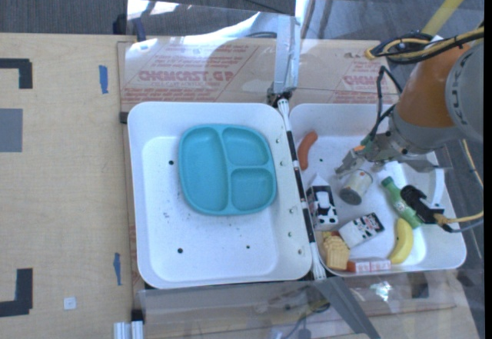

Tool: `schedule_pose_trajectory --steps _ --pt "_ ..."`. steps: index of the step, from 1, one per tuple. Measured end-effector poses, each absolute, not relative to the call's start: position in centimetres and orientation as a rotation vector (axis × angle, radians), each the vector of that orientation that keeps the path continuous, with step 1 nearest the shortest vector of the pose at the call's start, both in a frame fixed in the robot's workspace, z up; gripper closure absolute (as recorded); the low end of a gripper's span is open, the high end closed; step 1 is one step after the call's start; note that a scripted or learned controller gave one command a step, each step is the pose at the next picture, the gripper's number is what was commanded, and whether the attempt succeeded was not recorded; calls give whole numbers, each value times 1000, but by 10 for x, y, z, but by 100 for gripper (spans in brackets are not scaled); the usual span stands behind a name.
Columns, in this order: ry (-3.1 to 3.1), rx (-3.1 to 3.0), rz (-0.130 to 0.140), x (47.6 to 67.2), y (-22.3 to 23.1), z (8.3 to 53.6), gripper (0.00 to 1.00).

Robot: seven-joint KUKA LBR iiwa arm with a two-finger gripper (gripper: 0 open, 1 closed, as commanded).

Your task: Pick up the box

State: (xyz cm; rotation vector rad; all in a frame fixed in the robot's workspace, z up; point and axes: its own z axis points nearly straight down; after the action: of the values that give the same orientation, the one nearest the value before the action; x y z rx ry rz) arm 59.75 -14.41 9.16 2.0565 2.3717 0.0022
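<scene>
Your box (362, 229) lies in the right bin (453, 257), toward its near edge — a small white carton with dark print, lying flat and tilted. It is hemmed in: a black-and-white cow-patterned carton (323, 205) stands just to its left against the wall between the bins, a yellow waffle-like piece (334, 250) sits at its lower left, a flat red-and-white packet (370, 264) lies along the bin's near wall below it, and a banana (401, 241) curves just to its right. That crowding leaves you little room for fingers, so I judge a straight-down approach across the box's short sides the safest.

Further up the bin, a grey can (354, 186) lies on its side, a green bottle (401, 200) slants beside it, and a sausage (307, 147) rests near the far left corner.

The gripper (355, 162) hangs over the can rather than the box, arm reaching in from the right. You cannot tell from this angle whether the claw is released or clenched, and nothing is seen held in it. The pick looks not yet done.

The left bin (146, 199) holds a teal divided plate (228, 169), well apart from all this.
</scene>
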Motion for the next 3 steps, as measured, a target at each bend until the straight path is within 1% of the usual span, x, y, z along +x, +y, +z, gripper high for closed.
schedule_pose_trajectory --steps 1,2,3 --pt "2014 2420 -6 661 -167 88 0" --pt "2179 2265 -1 590 -146 93 0" --pt "2179 2265 -1 590 -146 93 0"
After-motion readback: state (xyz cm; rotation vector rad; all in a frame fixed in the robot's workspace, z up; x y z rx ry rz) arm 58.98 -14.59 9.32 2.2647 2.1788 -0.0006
